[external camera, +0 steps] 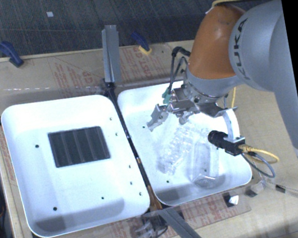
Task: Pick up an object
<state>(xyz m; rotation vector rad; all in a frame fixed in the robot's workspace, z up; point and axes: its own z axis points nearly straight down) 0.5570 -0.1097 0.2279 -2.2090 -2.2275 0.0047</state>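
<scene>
The right bin (142, 145) holds two clear plastic things. A clear ridged tray (176, 148) lies at its middle, and a clear cup (205, 169) lies on its side toward the front right. My gripper (166, 120) hangs over the back half of this bin, just above the ridged tray's far end. Its fingers (153, 122) are spread apart with nothing between them. The orange-banded wrist (213, 47) hides the bin's back right corner.
A dark grey ribbed rectangular block (78, 145) lies flat in the left bin (39, 209). A metal divider bar (110, 54) rises between the bins at the back. Blue clamps (11, 54) grip the bench's far edge. Cables (259, 159) trail by the right bin's front corner.
</scene>
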